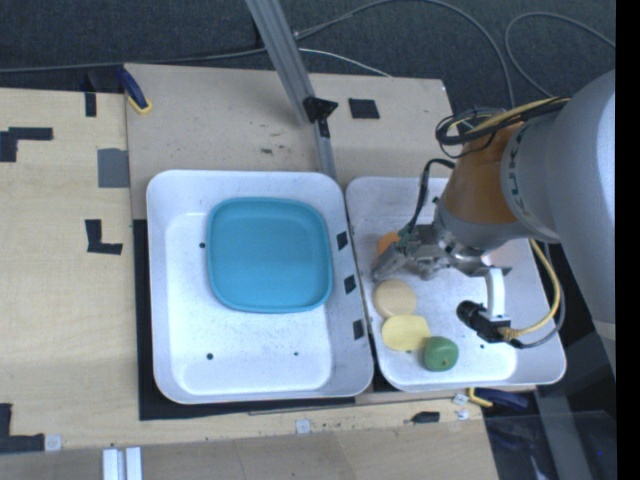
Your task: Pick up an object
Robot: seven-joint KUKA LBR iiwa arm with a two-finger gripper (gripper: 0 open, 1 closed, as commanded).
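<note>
Camera view, looking down at a slant. Two shallow white bins side by side on the desk (70, 268). Left bin (175, 298) carrying a blue square plate (268, 253). Right bin (530, 363) with the arm reaching in from the right: grey body, orange band (480, 183) above the wrist.

Gripper (392, 260) low in the right bin, close to its left wall, pointing left and slightly down in frame. Opening of the gripper: cannot tell, tips blurred against the bin floor. Nothing visibly clamped. Small orange object (388, 240) just beside the tip, partly hidden behind it; touching or not, unclear.

Pick candidates all in the right bin, below the gripper in frame: pale round piece (395, 297) just beside and nearest, yellow piece (405, 332) touching or nearly touching its lower edge, green round object (438, 353) against the yellow piece's lower right. No clear long axis on any, all roughly round.

Judgement: no grasp yet. Shortest move probably a short shift toward the frame bottom onto the pale round piece. Risk: pieces clustered, so could nudge the yellow one; left bin wall close, little room on that side.

Desk: tan board with black tape marks, cables (400, 13) behind, metal pole (290, 58) crossing the top.
</note>
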